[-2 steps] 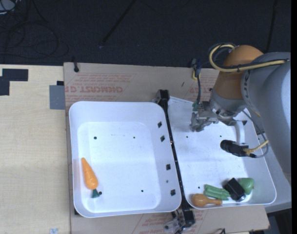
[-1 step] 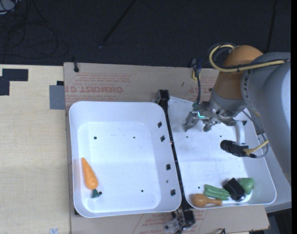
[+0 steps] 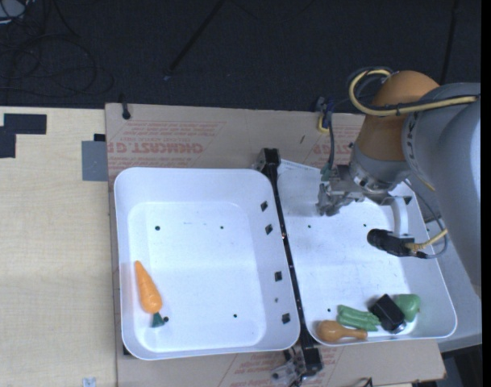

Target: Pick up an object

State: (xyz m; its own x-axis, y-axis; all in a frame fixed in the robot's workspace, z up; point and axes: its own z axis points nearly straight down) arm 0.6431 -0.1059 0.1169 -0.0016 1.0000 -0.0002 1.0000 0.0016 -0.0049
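My gripper (image 3: 329,205) hangs over the far left part of the right bin (image 3: 309,248), above bare white floor. An orange carrot (image 3: 147,287) with a small green top lies near the front left corner of the left bin (image 3: 197,192). Along the front edge of the right bin lie a tan-orange gourd-shaped piece (image 3: 339,331), a green pea pod (image 3: 358,318), a black block (image 3: 387,313) and a pale green piece (image 3: 408,304) behind the block. All of them are well away from the gripper.
A black divider strip (image 3: 279,240) runs between the two bins. The bins sit on a cardboard sheet (image 3: 189,135) on a wooden bench (image 3: 43,256). The arm's grey body (image 3: 455,168) covers the right bin's far right side.
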